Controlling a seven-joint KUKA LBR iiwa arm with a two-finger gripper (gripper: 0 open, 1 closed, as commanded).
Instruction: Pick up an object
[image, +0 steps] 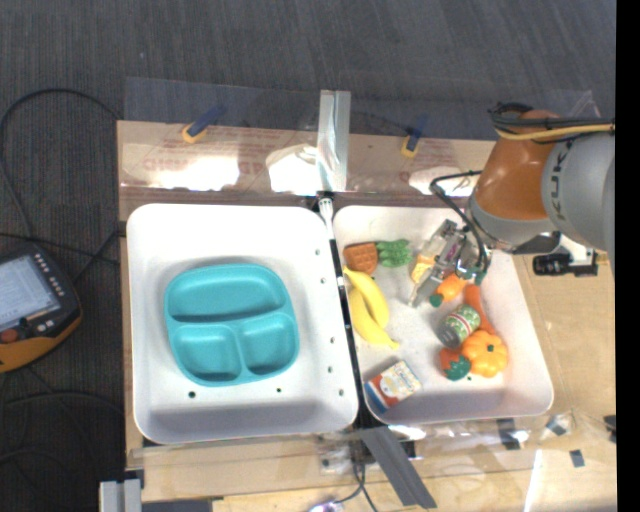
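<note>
In the right bin (520, 300) my gripper (443, 264) hangs low over a cluster of toy food, below the arm's orange band (515, 180). Right by it lie a small yellow piece (424, 268) and an orange carrot-like toy (452, 290). I cannot make out whether either one is held. A banana (368, 308) lies at the bin's left side. Above the banana sits an orange-and-green vegetable (377, 255). Toward the front are a small can (461, 325), an orange pumpkin (486, 352) and a little carton (396, 384).
The left bin (150, 300) holds a teal divided tray (233, 322). A raised divider (340, 300) separates the two bins. A handheld pendant (30, 300) with a cable lies on the floor at the far left.
</note>
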